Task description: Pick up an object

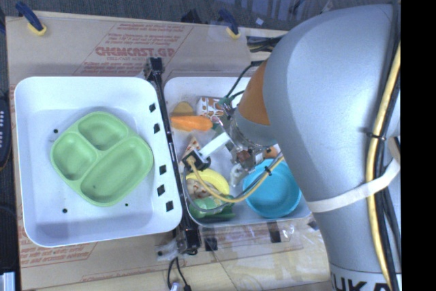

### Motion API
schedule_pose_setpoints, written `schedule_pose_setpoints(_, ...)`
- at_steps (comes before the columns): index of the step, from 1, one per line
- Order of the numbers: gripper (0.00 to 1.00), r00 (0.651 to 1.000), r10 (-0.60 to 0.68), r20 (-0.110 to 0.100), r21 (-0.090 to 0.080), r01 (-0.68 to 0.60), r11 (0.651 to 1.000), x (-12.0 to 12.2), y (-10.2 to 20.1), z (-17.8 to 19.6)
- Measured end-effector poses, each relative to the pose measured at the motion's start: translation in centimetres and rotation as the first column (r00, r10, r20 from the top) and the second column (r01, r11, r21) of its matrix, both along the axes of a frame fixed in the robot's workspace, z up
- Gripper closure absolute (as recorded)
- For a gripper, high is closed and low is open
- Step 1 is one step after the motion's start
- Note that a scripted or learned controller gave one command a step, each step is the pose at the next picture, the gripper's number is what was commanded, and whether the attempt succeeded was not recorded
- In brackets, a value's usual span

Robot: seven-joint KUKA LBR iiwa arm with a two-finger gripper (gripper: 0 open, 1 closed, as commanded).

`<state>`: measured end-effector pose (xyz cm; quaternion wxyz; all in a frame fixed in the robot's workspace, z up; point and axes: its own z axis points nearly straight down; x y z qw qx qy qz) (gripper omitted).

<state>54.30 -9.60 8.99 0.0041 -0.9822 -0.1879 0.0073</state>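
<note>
Evidently mid-attempt | end effector [240,159] low in the right bin [178,88], frame centre — grip state unclear | carrot [191,123], blue bowl [276,194] lie there — nothing visibly lifted

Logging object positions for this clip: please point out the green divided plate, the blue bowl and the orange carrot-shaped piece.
green divided plate [102,157]: camera view, on the ridge between its compartments.
blue bowl [278,195]: camera view, on its inner surface.
orange carrot-shaped piece [191,123]: camera view, on the middle of its body.
</note>
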Motion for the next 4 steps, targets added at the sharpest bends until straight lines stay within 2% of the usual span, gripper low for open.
schedule_pose_setpoints(1, 0.0, 1.0, 0.005, -0.03, 0.001, -0.005, 1.0, 6.5, 0.2, 0.0)
schedule_pose_setpoints(2, 0.0, 1.0, -0.012, 0.001, 0.0, 0.012, 1.0, 0.8, -1.2, 0.0)
schedule_pose_setpoints(3, 0.0, 0.987, -0.16, 0.002, -0.001, 0.16, 0.987, -4.6, 0.3, 0.0)
schedule_pose_setpoints(4, 0.0, 0.996, -0.085, 0.005, 0.001, 0.085, 0.996, -0.9, 0.4, 0.1)
